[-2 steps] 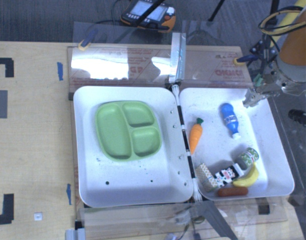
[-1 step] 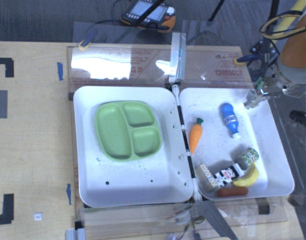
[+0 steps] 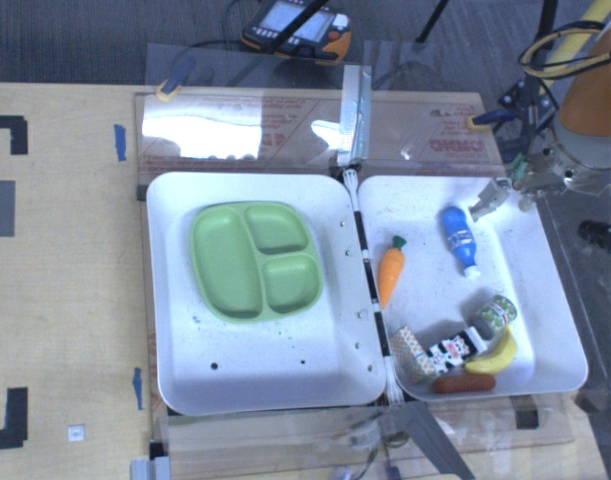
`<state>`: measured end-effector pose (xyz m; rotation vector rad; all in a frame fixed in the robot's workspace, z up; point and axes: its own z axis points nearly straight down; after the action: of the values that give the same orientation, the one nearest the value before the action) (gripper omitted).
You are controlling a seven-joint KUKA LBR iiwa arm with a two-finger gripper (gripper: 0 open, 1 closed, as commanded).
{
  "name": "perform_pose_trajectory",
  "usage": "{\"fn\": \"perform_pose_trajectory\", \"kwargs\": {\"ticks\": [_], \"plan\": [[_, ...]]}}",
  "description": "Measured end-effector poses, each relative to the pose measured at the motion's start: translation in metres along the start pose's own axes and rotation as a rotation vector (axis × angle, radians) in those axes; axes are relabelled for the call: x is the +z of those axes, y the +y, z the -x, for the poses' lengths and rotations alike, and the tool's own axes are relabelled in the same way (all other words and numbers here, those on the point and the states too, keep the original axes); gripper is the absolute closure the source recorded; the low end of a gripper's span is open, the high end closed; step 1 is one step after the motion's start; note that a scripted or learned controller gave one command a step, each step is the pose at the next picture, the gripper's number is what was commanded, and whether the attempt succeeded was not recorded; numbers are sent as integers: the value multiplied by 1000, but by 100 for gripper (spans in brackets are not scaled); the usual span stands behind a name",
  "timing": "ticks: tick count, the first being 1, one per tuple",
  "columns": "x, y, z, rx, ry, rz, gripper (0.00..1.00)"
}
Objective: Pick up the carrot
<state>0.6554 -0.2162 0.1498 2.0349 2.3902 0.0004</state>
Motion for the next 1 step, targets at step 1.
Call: {"fn": "perform_pose_trajectory", "kwargs": {"ticks": [1], "plan": [[-57, -71, -3, 59, 3, -4, 0]]}}
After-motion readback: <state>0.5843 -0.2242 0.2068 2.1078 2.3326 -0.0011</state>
